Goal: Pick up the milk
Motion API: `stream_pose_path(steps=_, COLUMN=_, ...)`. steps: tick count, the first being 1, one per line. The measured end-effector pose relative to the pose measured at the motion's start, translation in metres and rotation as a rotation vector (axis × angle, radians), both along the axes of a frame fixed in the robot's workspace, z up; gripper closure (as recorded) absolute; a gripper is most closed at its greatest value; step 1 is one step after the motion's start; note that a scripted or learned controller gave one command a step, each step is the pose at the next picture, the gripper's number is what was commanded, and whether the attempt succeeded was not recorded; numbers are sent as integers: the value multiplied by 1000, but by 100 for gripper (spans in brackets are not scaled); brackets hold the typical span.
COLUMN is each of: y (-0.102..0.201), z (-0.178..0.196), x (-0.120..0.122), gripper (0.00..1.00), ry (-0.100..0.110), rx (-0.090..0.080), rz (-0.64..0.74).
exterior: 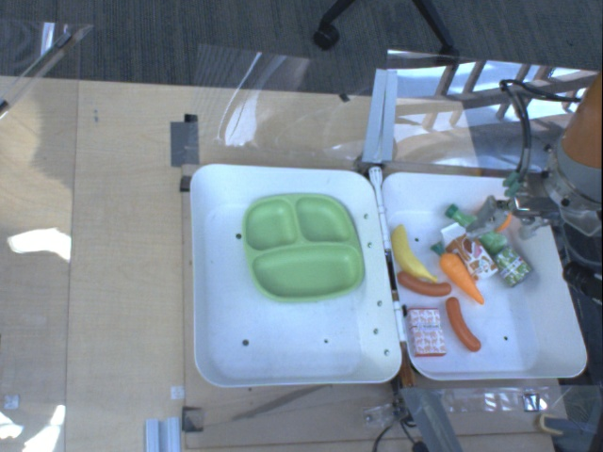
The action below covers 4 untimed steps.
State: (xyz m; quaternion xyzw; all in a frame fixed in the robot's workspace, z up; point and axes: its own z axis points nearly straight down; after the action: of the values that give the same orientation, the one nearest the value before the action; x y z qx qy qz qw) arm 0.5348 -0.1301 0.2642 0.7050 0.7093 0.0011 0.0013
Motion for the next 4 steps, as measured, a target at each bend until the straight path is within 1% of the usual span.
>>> stream_pose_path(steps=1, y=-23, z=-147, x=4, gripper=0, ry=-40, rx=-15, rz=47)
stream_pose_path(steps=2, y=-47, z=-156, x=64, gripper=0, ry=-44, rx=-18, rz=87)
stream_pose_path(steps=3, y=-48, z=-138, x=69, gripper=100, ry=-60, rx=-23, rz=90)
stream_pose_path(steps=4, y=26, z=-41, x=65, gripper=100, ry=-6, rx=-1, rz=122)
